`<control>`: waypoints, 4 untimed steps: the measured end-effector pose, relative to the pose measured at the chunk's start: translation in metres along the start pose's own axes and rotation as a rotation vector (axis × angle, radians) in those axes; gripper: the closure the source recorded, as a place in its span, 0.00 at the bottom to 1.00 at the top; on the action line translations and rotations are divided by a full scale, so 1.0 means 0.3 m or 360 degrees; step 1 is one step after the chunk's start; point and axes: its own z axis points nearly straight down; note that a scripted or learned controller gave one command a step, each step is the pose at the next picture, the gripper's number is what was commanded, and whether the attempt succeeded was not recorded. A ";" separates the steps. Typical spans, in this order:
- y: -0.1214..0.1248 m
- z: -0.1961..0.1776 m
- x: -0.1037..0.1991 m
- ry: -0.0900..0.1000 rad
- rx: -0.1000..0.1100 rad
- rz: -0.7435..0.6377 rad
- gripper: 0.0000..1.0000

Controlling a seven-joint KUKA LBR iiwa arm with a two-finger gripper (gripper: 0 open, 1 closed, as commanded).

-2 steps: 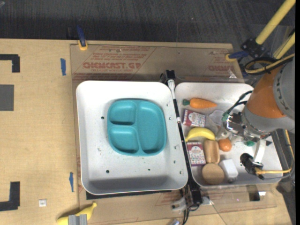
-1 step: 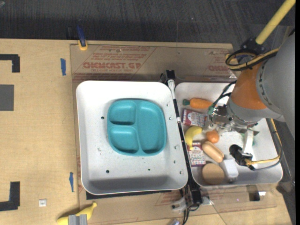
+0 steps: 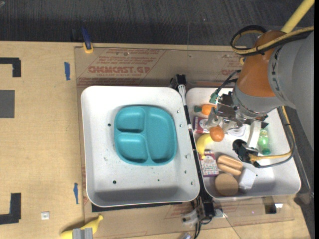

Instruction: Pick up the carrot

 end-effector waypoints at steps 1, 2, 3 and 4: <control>-0.015 0.014 0.213 -0.0008 0.0008 0.0304 1.00; -0.041 0.015 0.375 -0.0012 0.0008 0.0619 1.00; -0.123 -0.557 0.359 -0.0003 -0.0004 0.0141 1.00; -0.024 -0.351 0.087 -0.0011 0.0017 -0.0348 1.00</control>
